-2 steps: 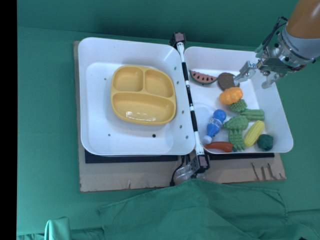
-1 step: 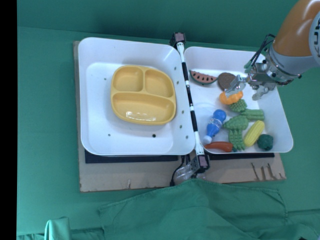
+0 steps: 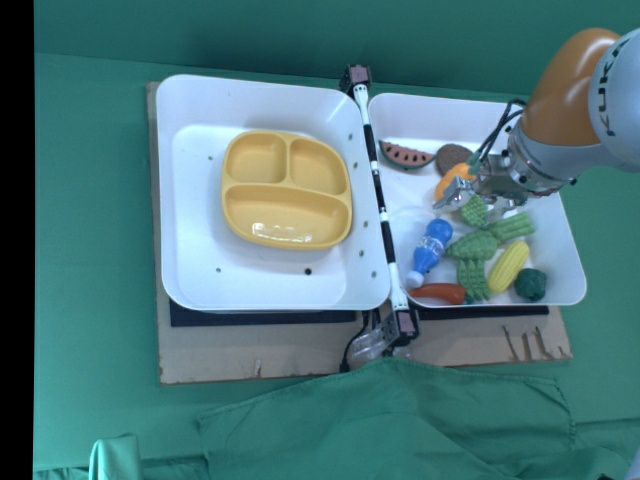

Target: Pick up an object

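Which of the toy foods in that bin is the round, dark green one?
The broccoli-like piece in the right bin's near right corner, beside the yellow corn. The other green pieces are paler and elongated.

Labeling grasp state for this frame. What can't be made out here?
- End effector: too small and cluttered against the toys in the camera view to tell open from shut, or whether it holds the orange piece.
- Green toys below it: overlapping, so their count is unclear.
- Arm: cut off by the right edge.

Claw (image 3: 466, 196) over toy food in right bin (image 3: 560, 238); yellow tray (image 3: 287, 188) in left bin (image 3: 200, 118)
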Available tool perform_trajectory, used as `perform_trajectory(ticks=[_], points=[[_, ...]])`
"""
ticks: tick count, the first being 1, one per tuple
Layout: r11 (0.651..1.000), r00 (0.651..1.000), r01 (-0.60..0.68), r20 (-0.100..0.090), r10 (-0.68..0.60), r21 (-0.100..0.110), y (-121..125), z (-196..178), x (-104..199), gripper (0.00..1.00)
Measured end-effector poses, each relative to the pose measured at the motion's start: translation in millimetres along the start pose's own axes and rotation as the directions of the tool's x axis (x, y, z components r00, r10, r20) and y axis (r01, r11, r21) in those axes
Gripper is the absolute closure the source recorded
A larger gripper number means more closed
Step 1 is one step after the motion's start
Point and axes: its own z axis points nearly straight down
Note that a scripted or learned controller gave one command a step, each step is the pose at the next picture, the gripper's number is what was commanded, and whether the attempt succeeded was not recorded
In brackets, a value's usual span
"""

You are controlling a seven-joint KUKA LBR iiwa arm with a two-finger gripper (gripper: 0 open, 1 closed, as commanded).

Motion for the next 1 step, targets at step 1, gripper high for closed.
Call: perform_trajectory(ticks=[1], points=[[1.0,1.0,0.001,0.001,-0.001,-0.01,2.6,20.7,-1.7,0.0]])
